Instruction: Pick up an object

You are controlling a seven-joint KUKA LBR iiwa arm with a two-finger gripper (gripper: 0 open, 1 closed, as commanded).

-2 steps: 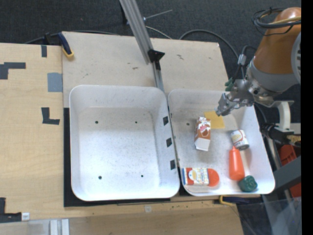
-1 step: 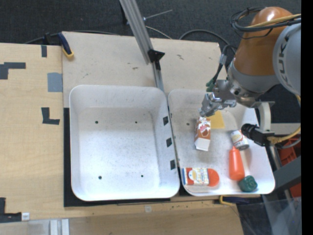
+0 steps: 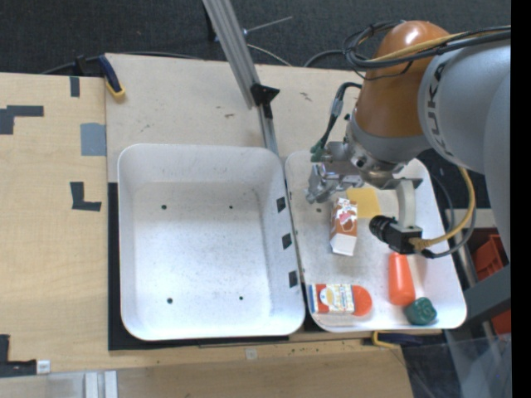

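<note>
A small carton (image 3: 344, 227) with a red and white label lies in the right bin (image 3: 448, 303), near its middle, tilted a little. A yellow flat piece (image 3: 366, 199) lies just beside it, at its upper right, partly under the arm. The pincer (image 3: 323, 187) hangs over the upper left part of this same bin, just above and left of the carton, near the bin's left wall. Nothing is seen between its fingers, but I cannot tell if they are spread or closed, because they look small and dark against the bin.

Lower in the right bin there is an orange carrot-shaped object (image 3: 401, 279), almost upright in the view, and a dark green round object (image 3: 421, 311) touches its lower end. To the left of these, at the lower edge of the bin, a flat packet (image 3: 339, 298) with red, orange and white print lies on its side.

The left bin (image 3: 203, 239) stands beside, touching the right one along its edge. Both bins rest on the pale wooden tabletop (image 3: 50, 222). The grey arm with orange band (image 3: 406, 73) comes in from the right, with black cables around it
</note>
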